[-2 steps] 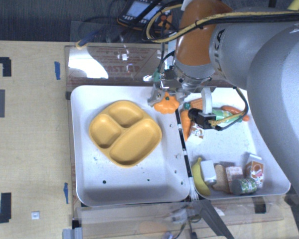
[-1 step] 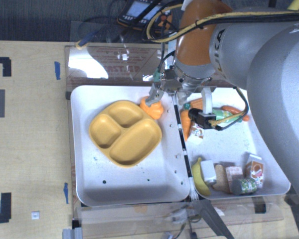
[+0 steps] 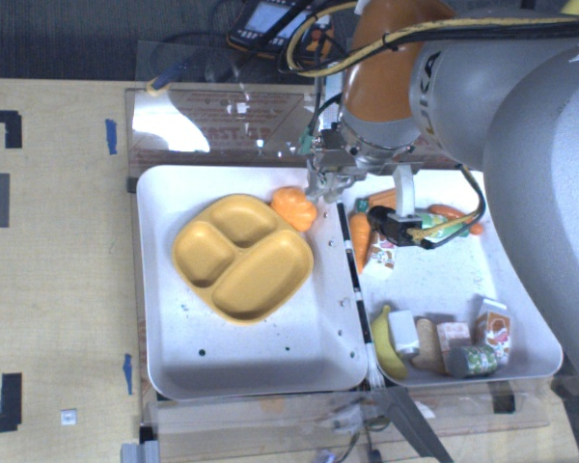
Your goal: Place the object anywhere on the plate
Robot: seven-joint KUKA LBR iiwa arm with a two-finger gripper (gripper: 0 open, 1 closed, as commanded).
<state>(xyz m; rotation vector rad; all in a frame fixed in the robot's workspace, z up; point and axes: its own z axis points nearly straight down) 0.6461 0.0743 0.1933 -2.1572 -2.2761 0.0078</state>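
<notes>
Tool point(image 3: 324, 183) hangs over the orange fruit point(image 3: 293, 207), grip state can't tell. Fruit sits in left bin point(image 3: 164, 336), touching plate point(image 3: 243, 257) rim, prob. awaiting drop onto plate.

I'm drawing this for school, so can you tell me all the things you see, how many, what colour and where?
Plate: one, yellow, with sections, in the left bin.
Orange toy: one, orange, round, beside the plate's upper right edge.
Carrot: one, orange, right bin near the divider.
Banana: one, yellow, right bin's lower left.
Small carton: one, white and red, right bin's lower right.
Bins: two, white, side by side.
Arm: one, grey with orange band.
Gripper: one, above the orange toy.
</notes>
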